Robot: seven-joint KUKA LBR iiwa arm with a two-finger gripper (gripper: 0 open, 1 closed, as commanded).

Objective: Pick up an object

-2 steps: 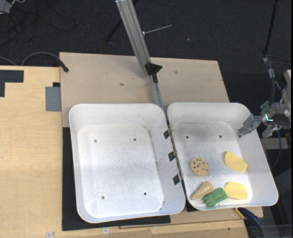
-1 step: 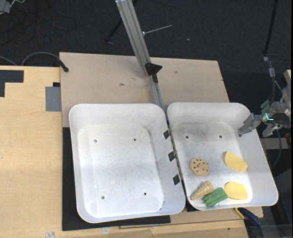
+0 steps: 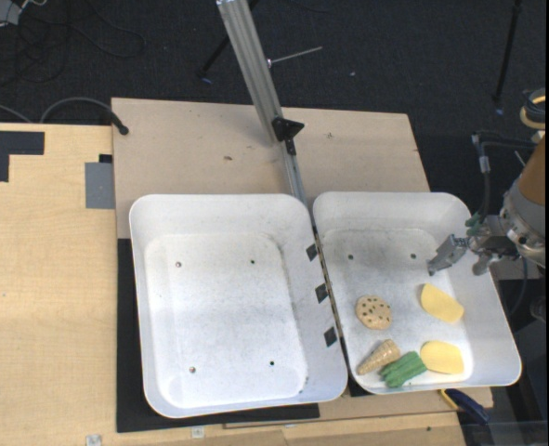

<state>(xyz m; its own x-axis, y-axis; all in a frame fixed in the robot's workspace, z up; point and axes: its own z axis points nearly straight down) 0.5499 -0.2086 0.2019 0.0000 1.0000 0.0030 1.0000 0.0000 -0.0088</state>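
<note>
nearest the camera, a green toy point(image 3: 403, 370) is lying in the right bin point(image 3: 385, 214) against a tan cone point(image 3: 379, 356), with a yellow piece point(image 3: 442, 357) just right of it. farther in, a speckled cookie point(image 3: 374, 312) and another yellow piece point(image 3: 440, 304) are sitting apart. the gripper point(image 3: 460, 253) is hovering over the bin's right side, fingers parted, gripping nothing. the left bin point(image 3: 223, 300) is resting on a beige board point(image 3: 190, 147) above dark floor.

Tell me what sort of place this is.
Probably a robotics lab bench for grasping trials: two shallow white bins side by side, toy food such as a cookie in the right one, and a gripper reaching in.
</note>
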